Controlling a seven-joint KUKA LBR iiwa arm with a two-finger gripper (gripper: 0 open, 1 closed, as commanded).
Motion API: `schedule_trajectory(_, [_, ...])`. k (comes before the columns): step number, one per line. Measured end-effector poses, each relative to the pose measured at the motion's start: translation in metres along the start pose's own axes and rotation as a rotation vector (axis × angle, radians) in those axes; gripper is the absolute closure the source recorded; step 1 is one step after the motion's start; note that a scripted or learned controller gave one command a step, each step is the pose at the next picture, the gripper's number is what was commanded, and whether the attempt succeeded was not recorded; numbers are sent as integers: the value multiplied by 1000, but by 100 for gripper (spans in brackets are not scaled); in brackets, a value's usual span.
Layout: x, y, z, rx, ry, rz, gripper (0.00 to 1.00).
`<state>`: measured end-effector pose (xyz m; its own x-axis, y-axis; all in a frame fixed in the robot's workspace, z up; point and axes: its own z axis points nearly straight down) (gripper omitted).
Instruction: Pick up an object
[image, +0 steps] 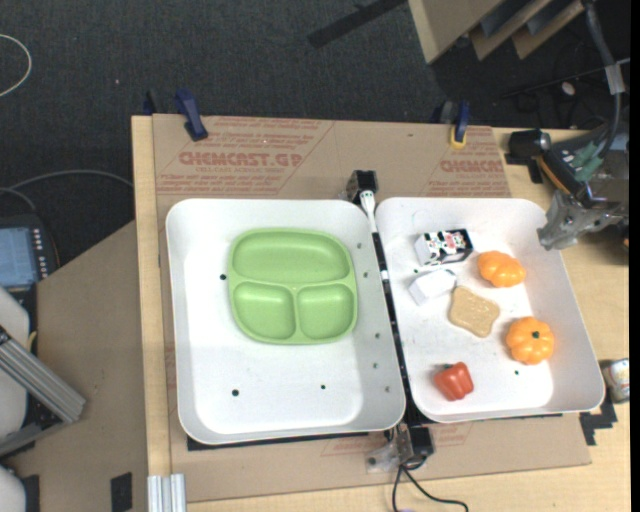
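Looking down at a slant on a worktop (300, 150) covered with printed brown cardboard, two shallow white bins side by side on it. Left bin (200, 380) holds a light green divided plate (293, 284), three compartments, sitting in the upper middle of that bin.

Right bin (560, 380) holds the loose items. A small black-and-white patterned toy (443, 244) lies near the bin's upper middle. Just below it, a small white block (432, 287), close to the toy. A tan slice of toy bread (473, 311) lies just right of and below the block, near or touching it; contact cannot be told. An orange pumpkin-shaped toy (500, 268) sits right of the patterned toy, and a second orange pumpkin (530, 339) sits lower right, apart from the bread. A red toy pepper (454, 380) lies toward the bin's lower edge, well apart from the others.

Gripper (562, 228) at the right of the frame, over the upper right rim of the right bin, grey, with cabling behind it. Whether it is open or closed cannot be told from this angle. Nothing visible in its grasp; all items lie on the bin floor, apart from it. Nearest item to it is the upper pumpkin.

Blue clamp (190, 115) at the cardboard's upper left edge, another with yellow (459, 125) at the upper right.
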<state>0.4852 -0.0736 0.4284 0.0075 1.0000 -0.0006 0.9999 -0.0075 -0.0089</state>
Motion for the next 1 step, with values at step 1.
schedule_trajectory(1, [2,-6,29,-5,1,-6,100])
